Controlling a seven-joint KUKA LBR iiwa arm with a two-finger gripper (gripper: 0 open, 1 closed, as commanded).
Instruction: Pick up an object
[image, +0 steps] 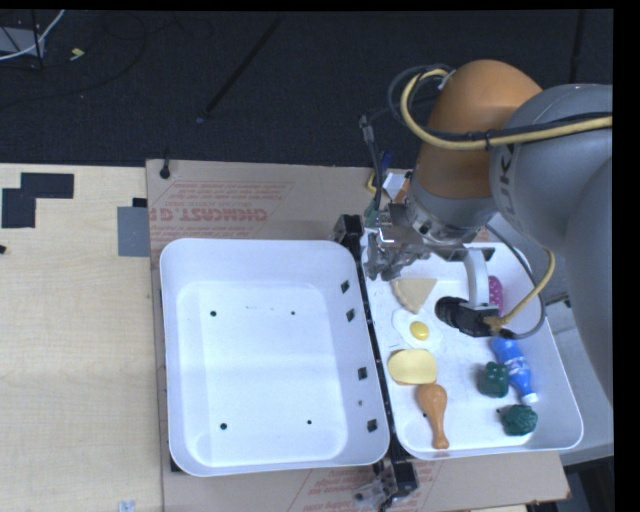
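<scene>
I am watching the gripper (385, 262) hang over the far left corner of the right bin (465, 418). From up here I cannot tell if it is clenched or let go, and I see nothing held in it.

The thing I would go for is the pale wedge (414, 291). It lies just beside the gripper, a little to the right and nearer. Close behind it, on the near side, sits the fried egg toy (417, 329), then a yellow round piece (411, 366) and a drumstick (434, 410). The blue bottle (512, 364) and a green toy (491, 379) are well apart, over on the right.

To do this well, I think I should slide a bit to the right first, away from the bin's left wall (366, 320), so the gripper does not bump it. Then I would go straight down over the middle of the wedge. The wedge looks flat and low, so I guess it can slip out easily. I would grab it across its narrow part and lift slowly. I must keep off the egg, or I may push both toys together.
</scene>
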